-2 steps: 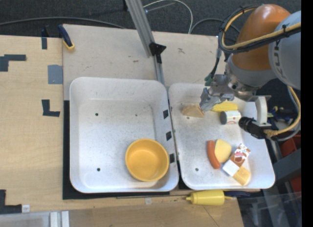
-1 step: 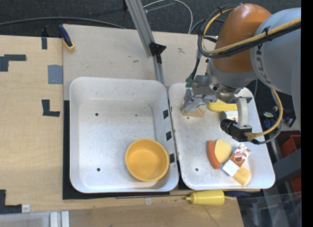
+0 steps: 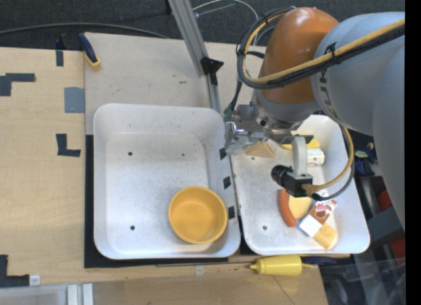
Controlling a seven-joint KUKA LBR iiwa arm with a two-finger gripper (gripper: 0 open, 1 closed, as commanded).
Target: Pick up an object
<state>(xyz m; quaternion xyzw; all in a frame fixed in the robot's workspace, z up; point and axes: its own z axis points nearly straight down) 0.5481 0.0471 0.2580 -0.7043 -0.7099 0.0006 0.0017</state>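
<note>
My gripper (image 3: 242,138) hangs under the orange wrist band at the back left corner of the right bin (image 3: 263,231), over the divide between the two bins. A tan wedge (image 3: 261,150) lies just right of it. Further right sit a yellow and white piece (image 3: 314,155), an orange-red sausage (image 3: 287,209), a yellow cheese wedge (image 3: 300,206), a small red and white box (image 3: 319,214) and a yellow block (image 3: 325,236). A yellow bowl (image 3: 197,214) stands in the front right of the left bin (image 3: 131,165). The arm hides part of the right bin's back.
A slanted metal pole (image 3: 187,27) rises behind the bins. A yellow bottle (image 3: 279,265) lies on the bench in front of the right bin. A black fitting (image 3: 289,177) on the arm's cable hangs over the right bin. A blue and yellow clamp (image 3: 89,48) lies at the back left.
</note>
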